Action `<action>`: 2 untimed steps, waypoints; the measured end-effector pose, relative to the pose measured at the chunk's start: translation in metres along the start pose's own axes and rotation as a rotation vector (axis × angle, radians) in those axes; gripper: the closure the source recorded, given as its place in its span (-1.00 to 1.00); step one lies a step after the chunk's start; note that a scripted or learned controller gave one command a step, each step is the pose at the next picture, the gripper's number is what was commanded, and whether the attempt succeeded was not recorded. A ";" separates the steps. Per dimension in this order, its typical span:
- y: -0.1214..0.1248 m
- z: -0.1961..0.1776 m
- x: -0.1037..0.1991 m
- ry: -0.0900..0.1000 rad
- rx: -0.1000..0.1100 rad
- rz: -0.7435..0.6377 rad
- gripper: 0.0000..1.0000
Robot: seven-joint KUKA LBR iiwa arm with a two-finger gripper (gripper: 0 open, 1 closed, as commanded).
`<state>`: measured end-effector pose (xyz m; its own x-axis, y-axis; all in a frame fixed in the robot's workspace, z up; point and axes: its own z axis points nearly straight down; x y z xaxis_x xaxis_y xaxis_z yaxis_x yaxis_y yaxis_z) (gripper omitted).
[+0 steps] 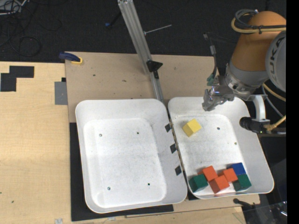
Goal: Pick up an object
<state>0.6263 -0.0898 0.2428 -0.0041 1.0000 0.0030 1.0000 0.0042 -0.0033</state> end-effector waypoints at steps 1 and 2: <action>-0.018 0.012 0.053 0.000 0.002 0.000 1.00; -0.029 0.003 0.108 0.000 0.001 -0.001 1.00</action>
